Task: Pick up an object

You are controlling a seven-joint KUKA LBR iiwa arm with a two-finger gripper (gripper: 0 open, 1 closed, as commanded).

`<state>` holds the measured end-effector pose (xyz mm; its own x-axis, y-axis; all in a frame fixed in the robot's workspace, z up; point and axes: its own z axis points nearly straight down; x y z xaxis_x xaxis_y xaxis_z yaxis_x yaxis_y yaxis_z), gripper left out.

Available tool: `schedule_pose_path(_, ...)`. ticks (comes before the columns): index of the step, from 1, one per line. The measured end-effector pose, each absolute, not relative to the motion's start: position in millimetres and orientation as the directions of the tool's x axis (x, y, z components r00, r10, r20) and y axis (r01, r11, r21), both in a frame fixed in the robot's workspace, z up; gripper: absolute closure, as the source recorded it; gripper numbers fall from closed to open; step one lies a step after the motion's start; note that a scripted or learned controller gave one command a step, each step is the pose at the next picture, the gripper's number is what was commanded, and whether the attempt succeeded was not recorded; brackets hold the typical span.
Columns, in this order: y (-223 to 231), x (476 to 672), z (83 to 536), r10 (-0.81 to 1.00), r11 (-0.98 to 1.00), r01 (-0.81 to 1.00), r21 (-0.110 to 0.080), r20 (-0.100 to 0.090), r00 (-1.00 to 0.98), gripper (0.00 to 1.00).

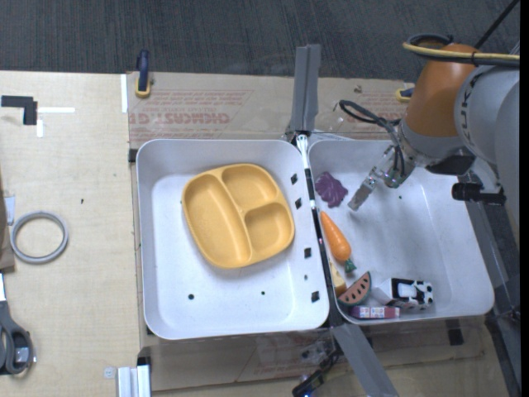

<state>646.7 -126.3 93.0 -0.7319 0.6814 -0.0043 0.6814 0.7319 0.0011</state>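
Carrot (335, 236) lies against the right bin's (446, 246) left wall, purple grapes (331, 188) above it. I see my gripper (361, 195) beside the grapes; jaw state unclear.

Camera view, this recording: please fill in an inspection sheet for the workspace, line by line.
Surface: wooden bench bearing a left bin and a right bin side by side.
Job's things: in the right bin, purple grapes, carrot, watermelon slice, black-and-white toy and a small pink-labelled item along the near wall.
Clutter: yellow divided plate in the left bin; grey tape ring and scissors on the bench.
Grippers: gripper low over the right bin, beside the grapes; nothing seen between the jaws.
Cables: black cable looping by the wrist; yellow hose over the arm.
Surroundings: dark carpet beyond the bench.
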Motion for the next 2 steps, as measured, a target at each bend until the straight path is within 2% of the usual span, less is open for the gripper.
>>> schedule_pose_path(1,-125.7,647.9,103.5,0.679,0.734,0.679,0.001,-0.009,-0.734,1.0)
schedule_pose_path(2,-125.7,647.9,103.4,0.679,0.734,0.679,0.001,-0.008,-0.734,0.0)
